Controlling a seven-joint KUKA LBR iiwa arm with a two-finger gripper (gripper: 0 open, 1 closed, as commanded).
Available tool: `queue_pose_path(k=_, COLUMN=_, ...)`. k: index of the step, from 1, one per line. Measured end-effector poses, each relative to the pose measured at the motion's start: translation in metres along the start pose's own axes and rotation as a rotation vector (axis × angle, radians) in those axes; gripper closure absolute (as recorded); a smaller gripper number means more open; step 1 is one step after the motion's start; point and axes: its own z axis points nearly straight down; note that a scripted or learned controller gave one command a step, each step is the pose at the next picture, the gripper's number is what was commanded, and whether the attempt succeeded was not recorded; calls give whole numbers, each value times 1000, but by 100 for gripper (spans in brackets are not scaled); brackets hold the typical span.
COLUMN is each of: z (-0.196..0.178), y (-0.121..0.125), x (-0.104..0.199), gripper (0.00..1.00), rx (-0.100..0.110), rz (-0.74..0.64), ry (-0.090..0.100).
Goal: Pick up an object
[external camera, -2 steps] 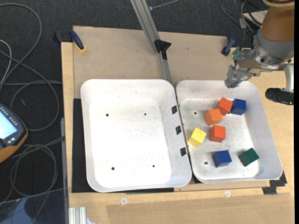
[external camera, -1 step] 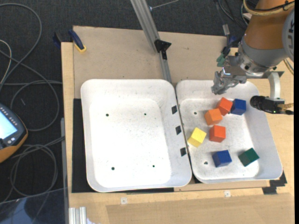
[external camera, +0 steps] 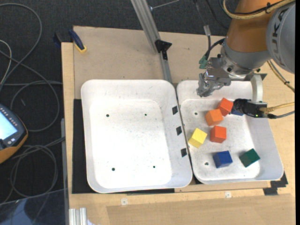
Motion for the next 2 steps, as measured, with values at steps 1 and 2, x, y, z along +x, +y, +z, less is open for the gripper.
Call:
queue_pose_path(k=1, z=18, y=-5, x=50, gripper=100, rx=2, rz=1, ry=0)
queue_pose_path(k=2, z=14, y=-18, x=100, gripper=100, rx=1, rz=0, ry=-1)
